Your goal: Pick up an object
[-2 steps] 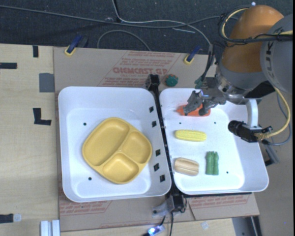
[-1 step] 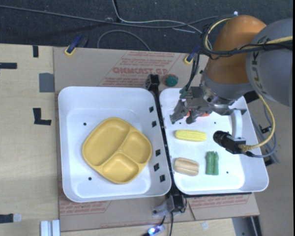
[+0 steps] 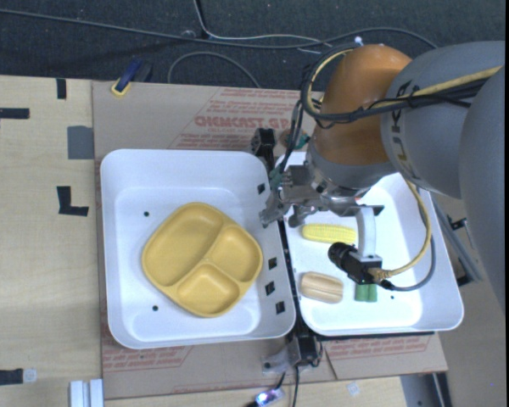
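While the grey arm with its orange band (image 3: 356,91) hangs over the right white bin (image 3: 437,312), its gripper (image 3: 318,203) sits low above the yellow toy corn cob (image 3: 327,232); whether it is spread or pressed together, I cannot tell. Near the cob lie a tan bread-roll-shaped toy (image 3: 321,287) and a small green block (image 3: 366,292). The cob looks light, rigid, slick plastic; across its narrow middle seems the best hold. The yellow divided plate (image 3: 202,259) in the left white bin (image 3: 119,227) looks too broad and flat.
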